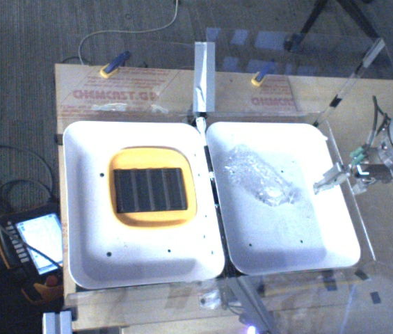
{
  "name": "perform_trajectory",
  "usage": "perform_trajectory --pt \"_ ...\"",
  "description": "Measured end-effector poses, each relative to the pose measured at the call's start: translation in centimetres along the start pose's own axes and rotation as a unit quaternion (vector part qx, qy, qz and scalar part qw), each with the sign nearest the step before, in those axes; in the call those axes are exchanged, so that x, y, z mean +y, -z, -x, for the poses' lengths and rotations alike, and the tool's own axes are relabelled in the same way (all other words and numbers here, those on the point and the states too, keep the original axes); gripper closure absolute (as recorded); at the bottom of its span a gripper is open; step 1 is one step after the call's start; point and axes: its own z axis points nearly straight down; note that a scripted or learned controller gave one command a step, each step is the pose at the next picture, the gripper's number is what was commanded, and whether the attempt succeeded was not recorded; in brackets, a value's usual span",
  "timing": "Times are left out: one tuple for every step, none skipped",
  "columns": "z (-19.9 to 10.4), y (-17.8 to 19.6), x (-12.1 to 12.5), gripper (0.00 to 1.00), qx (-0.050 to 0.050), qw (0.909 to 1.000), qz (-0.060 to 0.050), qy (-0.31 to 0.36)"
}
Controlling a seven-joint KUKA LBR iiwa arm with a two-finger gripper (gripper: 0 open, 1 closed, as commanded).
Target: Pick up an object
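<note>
A clear crumpled plastic item (259, 176) lies in the right bin (300, 249), slanting from its upper left toward its middle. In the left bin (85, 249) sits a yellow tray-like object with a dark ribbed insert (151, 188). My gripper (332, 177) reaches in from the right and hovers over the right bin's right rim, to the right of the plastic item and apart from it. Nothing shows in the gripper.
A metal divider post (203, 82) stands behind the seam between the bins. Two yellow-and-blue clamps (115, 63) (262, 73) hold the brown board at the back. A clear panel (353, 82) rises along the right bin's far right side. A tablet (36, 241) lies left of the bench.
</note>
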Motion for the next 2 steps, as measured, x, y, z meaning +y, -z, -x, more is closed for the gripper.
perform_trajectory --pt "-8.6 16.3 2.3 0.00 -0.001 0.9748 0.002 -0.223" --pt "-9.3 -4.0 0.2 0.00 0.000 0.9824 -0.001 -0.187"
